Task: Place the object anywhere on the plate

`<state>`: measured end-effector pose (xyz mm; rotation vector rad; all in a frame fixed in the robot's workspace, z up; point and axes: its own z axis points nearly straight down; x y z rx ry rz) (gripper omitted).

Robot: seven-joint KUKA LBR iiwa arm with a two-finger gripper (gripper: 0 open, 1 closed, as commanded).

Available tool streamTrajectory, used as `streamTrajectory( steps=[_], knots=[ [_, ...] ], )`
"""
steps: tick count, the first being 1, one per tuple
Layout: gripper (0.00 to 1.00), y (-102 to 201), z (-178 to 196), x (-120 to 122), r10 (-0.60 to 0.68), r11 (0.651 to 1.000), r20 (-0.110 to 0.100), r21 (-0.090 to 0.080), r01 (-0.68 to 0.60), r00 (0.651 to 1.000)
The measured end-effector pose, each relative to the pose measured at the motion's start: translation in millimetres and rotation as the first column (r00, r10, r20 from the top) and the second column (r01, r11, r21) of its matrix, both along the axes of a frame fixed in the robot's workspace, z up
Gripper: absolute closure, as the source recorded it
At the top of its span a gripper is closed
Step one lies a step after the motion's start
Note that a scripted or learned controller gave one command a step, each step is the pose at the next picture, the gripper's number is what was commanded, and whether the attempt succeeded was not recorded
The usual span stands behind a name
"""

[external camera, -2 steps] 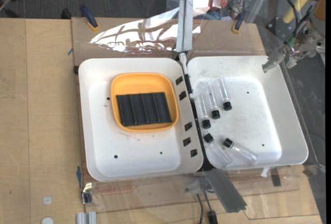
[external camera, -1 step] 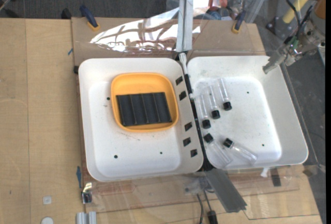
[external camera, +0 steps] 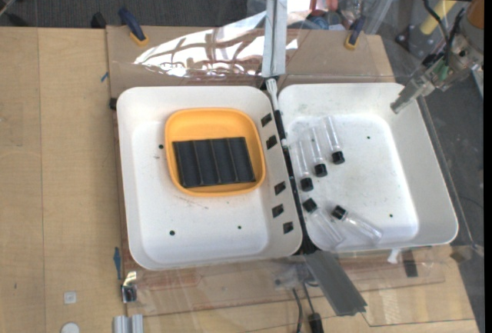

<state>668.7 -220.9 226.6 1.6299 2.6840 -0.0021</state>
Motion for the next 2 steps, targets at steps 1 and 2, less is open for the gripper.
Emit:
streamTrajectory(
  steps=[1,2],
  knots=[
    [0.00,-0.5,2.9,0.1,0.184,0.983,0.002,0.001,-0.184,0.983],
    [0.00,-0.2,10.4,-0.2,0.218,0.976,0.005,-0.001,-0.218,0.976]
  ],
)
